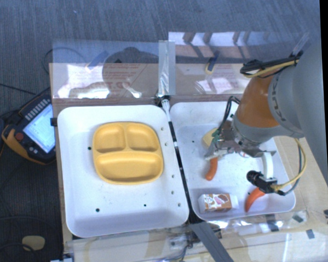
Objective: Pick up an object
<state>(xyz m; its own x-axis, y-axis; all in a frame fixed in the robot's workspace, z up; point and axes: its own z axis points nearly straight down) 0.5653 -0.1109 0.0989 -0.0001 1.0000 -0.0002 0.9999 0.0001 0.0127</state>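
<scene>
- Gripper [215, 151] sits low in the right bin [196, 208]; whether it is parted or closed cannot be told.
- Orange carrot-like piece [211, 169] lies just below it.
- Small printed carton [217, 202], lettering unreadable, lies below that piece.
- Second orange piece [253, 199] lies right of the carton.
- Yellow divided tray [128, 152] sits in the left bin [80, 214].

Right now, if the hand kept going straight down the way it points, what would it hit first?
Probably the orange carrot just under the hand in the right bin, though depth is hard to judge from above.
</scene>
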